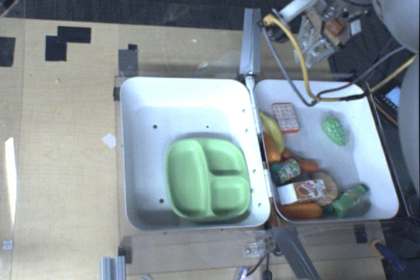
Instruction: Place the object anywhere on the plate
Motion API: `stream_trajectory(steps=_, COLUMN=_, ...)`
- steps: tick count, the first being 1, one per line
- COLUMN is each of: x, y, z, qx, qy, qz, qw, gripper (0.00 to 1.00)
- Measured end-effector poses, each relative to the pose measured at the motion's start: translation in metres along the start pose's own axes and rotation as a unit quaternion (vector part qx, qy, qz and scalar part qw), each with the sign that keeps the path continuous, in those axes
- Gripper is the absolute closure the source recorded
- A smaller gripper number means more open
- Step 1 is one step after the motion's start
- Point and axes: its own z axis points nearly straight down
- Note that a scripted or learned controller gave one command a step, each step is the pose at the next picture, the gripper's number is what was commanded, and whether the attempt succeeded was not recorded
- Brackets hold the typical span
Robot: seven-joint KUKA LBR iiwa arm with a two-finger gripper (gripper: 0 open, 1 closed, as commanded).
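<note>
Wooden tabletop (65, 160), two white bins side by side, arm raised at top right.

We see the left bin (141, 101) holding a green divided plate (209, 177) toward its front. We see the right bin (364, 160) holding the loose things: a banana (272, 130) against the divider, a small patterned card (285, 118), a bumpy green object (335, 130), a dark can (286, 171), a white packet (302, 192), an orange carrot-like piece (300, 210) and a green bottle (346, 200). We see the hand (317, 42) above the back edge of the right bin, well apart from everything; we cannot tell how far open it is, nothing visible in it.
</note>
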Motion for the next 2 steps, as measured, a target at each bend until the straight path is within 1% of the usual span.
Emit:
stream_trajectory(steps=1, x=0.039, y=-0.115, z=0.061, qx=0.001, qy=0.000, qz=0.070, qw=0.9975, gripper=1.00)
stream_trajectory(steps=2, x=0.067, y=-0.167, z=0.179, qx=0.001, qy=-0.002, qz=0.024, qw=0.9997, gripper=1.00)
